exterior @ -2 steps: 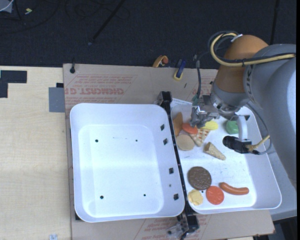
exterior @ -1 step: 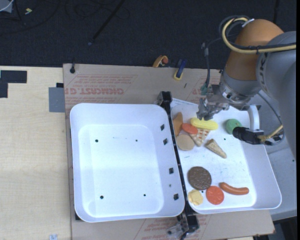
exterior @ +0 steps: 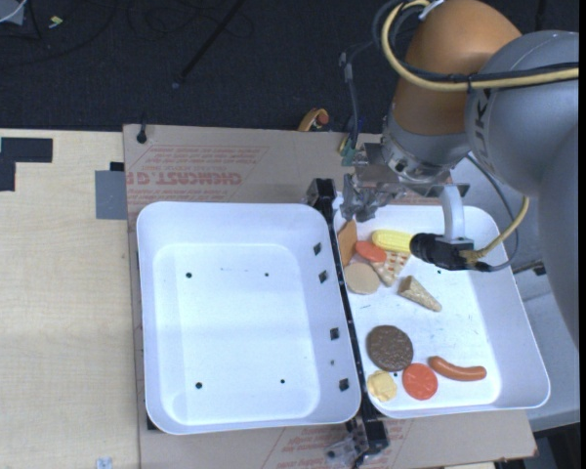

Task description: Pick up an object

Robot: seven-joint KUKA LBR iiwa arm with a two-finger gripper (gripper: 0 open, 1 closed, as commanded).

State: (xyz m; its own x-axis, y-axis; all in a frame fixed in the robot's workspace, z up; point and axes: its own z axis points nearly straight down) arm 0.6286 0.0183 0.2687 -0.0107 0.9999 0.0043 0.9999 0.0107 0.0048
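Note:
My gripper (exterior: 359, 201) hangs over the far left corner of the right bin (exterior: 513, 360), just above a cluster of toy food. Right under it lie a brown slice (exterior: 347, 240), a red piece (exterior: 369, 251) and a yellow corn cob (exterior: 392, 239). A tan round disc (exterior: 361, 278) and a waffle-like piece (exterior: 397, 265) sit just in front of those. Nothing shows as held by the gripper.
Further forward in the right bin lie a tan wedge (exterior: 420, 294), a brown cookie (exterior: 389, 347), a red tomato slice (exterior: 420, 381), a sausage (exterior: 457, 369) and a small yellow piece (exterior: 382, 386). The left bin (exterior: 161, 262) adjoins it. A black cable part (exterior: 439, 250) hangs over the right bin.

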